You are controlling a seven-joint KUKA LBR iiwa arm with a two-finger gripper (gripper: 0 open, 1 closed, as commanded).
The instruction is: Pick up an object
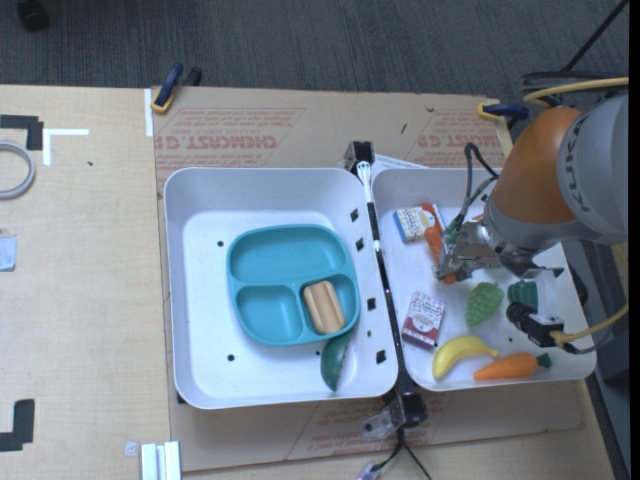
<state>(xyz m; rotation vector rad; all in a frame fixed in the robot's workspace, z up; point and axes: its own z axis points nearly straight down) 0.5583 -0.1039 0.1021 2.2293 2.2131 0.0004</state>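
Orange object [436,245] lies near the right bin's [570,368] centre, touching the lowered gripper [452,264]; whether its pincer is open cannot be told.

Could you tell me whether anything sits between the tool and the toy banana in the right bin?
The tool hangs over the right bin, above the banana. The small red-and-white carton and the green leaf-shaped toy flank the path without clearly blocking it.

Dark grey carpet floor [300,23] behind a pale wooden bench [80,298].
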